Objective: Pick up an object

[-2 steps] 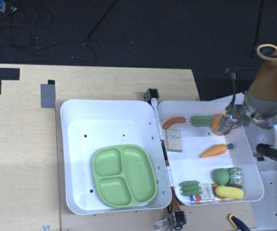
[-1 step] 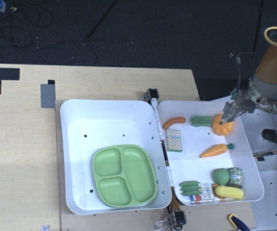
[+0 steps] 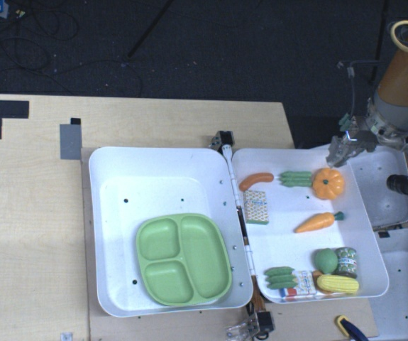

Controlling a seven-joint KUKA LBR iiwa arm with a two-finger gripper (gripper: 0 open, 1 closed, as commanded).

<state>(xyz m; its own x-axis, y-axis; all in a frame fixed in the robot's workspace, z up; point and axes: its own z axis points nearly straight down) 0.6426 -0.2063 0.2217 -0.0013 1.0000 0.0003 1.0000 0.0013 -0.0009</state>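
Two shallow white bins are sitting side by side on a pale wooden bench. The left bin [image 3: 111, 183] is holding a green divided plate [image 3: 183, 259] in its near half. The right bin [image 3: 374, 212] is carrying the loose objects: an orange sausage-shaped piece [image 3: 256, 180] and a green bean pod [image 3: 296, 179] along the far side, with an orange pumpkin [image 3: 328, 183] just right of the pod; a small patterned packet [image 3: 256, 207] by the left wall; a carrot [image 3: 318, 222] lying near the middle. At the near edge are lying a green pea pod [image 3: 281, 276], a flat printed box [image 3: 304, 285], a yellow corn cob [image 3: 338, 284], a green round fruit [image 3: 325, 261] and a small tin [image 3: 346, 260]. The gripper [image 3: 340, 152] is hanging over the far right corner of the right bin, just beyond the pumpkin and apart from it; whether its claw is spread or pressed together cannot be told.
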